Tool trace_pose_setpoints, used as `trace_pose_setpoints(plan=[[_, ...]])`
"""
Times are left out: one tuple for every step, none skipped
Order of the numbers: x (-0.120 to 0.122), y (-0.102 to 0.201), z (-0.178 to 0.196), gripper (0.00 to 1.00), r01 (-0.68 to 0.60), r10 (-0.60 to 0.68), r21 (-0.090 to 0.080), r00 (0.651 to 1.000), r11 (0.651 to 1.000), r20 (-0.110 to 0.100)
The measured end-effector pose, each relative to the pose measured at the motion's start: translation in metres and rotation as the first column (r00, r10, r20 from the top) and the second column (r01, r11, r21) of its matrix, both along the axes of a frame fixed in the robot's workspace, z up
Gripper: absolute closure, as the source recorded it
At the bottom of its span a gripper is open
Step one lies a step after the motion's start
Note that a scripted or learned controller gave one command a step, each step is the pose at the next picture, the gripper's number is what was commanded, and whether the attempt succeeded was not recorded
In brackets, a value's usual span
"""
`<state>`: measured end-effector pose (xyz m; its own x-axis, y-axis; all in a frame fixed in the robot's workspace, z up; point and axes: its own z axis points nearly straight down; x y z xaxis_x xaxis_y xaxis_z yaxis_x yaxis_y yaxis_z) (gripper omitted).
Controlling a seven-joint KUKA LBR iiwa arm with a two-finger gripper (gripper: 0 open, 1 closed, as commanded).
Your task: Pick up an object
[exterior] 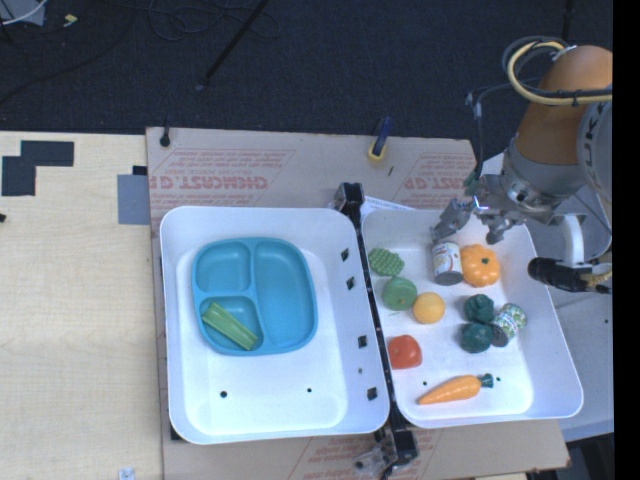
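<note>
Camera view looks down over the tabletop (80,298), and nearest to me, at the front of the right bin (550,393), a carrot (452,390) lies with its long axis running left to right, green tip pointing right. Behind it sit a red tomato-like piece (404,351) by the divider, a dark green vegetable (476,336), a second dark green lump (479,308) and a small printed can on its side (509,322). Further back come a yellow ball-shaped fruit (428,308), a green round one (399,293) and a ridged green piece (385,262). In the left bin (190,388) a blue divided plate (290,298) holds a green pod (229,325) in its front-left compartment. Toward the far end of the right bin stand a small upright can (446,261) and an orange pumpkin (480,267), just beside each other. The hand (472,224) hangs above that pair, reaching in from the right, its two fingers spread, with nothing between them. One finger points down toward the can, the other toward the pumpkin, so both lie just in front of and below the hand. I judge that the can or the pumpkin is the likely target, and a straight descent risks straddling both, or nudging one into the other, rather than closing on one.
</note>
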<state>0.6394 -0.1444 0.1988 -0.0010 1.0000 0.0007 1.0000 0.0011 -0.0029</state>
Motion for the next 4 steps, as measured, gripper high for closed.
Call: trace_pose_setpoints(plan=[[-0.009,0.007,-0.054,0.0,0.0,0.0,0.001,1.0,1.0,-0.003],[-0.01,0.009,-0.107,0.0,0.0,0.0,0.001,1.0,1.0,-0.004],[-0.009,0.009,-0.095,1.0,0.001,-0.001,0.001,1.0,1.0,-0.003],[-0.005,0.006,-0.052,1.0,0.001,-0.001,0.0,1.0,1.0,0.003]])
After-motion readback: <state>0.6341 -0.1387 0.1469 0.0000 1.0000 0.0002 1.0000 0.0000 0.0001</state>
